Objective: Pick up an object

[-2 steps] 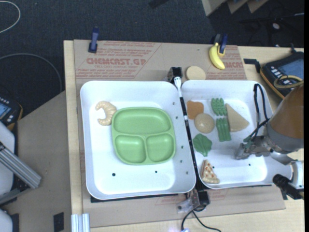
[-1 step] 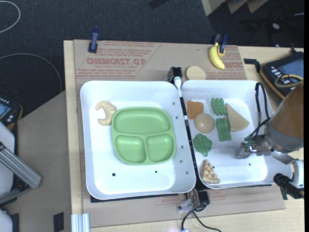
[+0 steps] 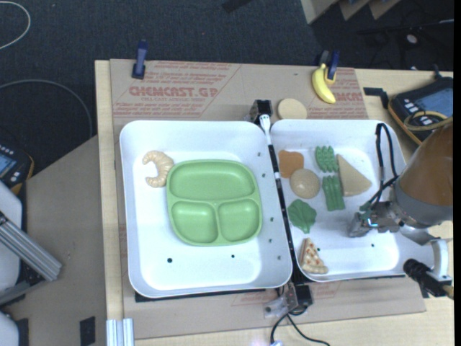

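My gripper [image 3: 362, 223] is low over the right bin [image 3: 360, 265], near its right side, over bare white floor. The nearest items are a strip of green beans [image 3: 333, 192] to its upper left and a beige wedge [image 3: 353, 176] above it. Further left lie a dark green leafy piece [image 3: 302, 215], a beige round item [image 3: 305, 183], an orange square [image 3: 291, 162] and a second bunch of green beans [image 3: 325, 157]. A pizza slice [image 3: 311, 256] rests at the bin's near left corner. Nothing shows in the gripper.
The left bin [image 3: 144, 265] holds a green divided plate [image 3: 214, 200] and a croissant [image 3: 157, 168]. A banana [image 3: 323, 85] and a round cookie [image 3: 292, 109] lie on the bench behind the right bin. The arm's orange band [image 3: 432, 179] overhangs the right bin's right wall.
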{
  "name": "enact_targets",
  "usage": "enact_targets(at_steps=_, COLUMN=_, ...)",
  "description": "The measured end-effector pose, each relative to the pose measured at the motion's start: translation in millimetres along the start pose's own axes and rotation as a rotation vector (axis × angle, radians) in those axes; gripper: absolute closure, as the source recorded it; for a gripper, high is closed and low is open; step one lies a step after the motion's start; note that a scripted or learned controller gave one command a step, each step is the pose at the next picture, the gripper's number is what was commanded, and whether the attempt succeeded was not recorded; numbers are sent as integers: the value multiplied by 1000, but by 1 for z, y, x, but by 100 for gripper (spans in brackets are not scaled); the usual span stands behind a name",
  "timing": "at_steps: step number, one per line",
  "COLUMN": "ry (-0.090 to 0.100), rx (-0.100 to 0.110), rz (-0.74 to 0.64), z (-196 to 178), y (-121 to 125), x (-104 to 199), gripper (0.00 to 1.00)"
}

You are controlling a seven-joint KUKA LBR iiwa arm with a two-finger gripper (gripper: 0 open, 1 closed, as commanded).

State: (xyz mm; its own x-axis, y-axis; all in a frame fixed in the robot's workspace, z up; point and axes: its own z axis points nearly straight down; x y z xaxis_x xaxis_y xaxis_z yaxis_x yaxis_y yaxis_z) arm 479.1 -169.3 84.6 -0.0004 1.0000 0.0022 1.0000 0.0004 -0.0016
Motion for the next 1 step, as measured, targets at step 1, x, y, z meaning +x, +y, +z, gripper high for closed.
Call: enact_targets(at_steps=1, ry=-1, rx=-9, rz=-6, z=-62, y=2, x=56, gripper=100)
